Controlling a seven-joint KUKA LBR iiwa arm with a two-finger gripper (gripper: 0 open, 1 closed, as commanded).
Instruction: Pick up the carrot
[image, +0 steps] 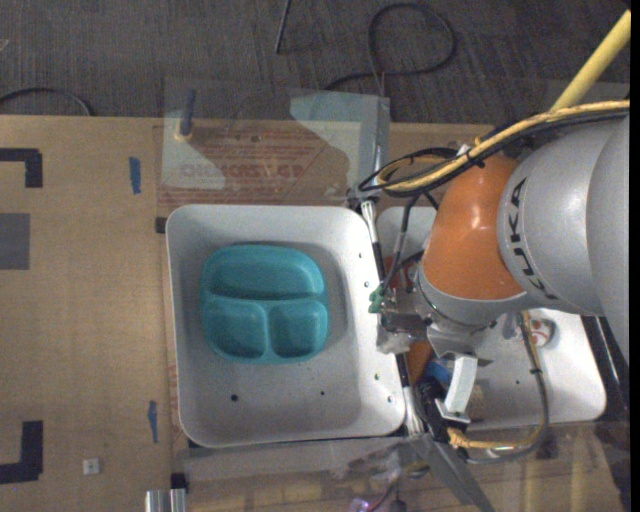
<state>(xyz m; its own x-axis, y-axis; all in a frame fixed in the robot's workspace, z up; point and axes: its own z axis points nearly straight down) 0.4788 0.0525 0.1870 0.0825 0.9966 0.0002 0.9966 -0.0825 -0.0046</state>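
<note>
My gripper (402, 335) hangs below the orange wrist band, over the left edge of the right bin (575, 395), close to the wall shared with the left bin. A small orange shape (418, 358), probably the carrot, peeks out just under the gripper body. Most of it is hidden by the arm. A small green bit (374, 298) shows at the gripper's left side, and I cannot tell what it belongs to. The arm covers the gripper's tip.
The left bin (190, 400) holds a teal divided plate (264, 302) in its upper half. A blue thing (436, 371) lies next to the orange shape. A small red and white item (540, 335) lies in the right bin. Brown cardboard surrounds the bins.
</note>
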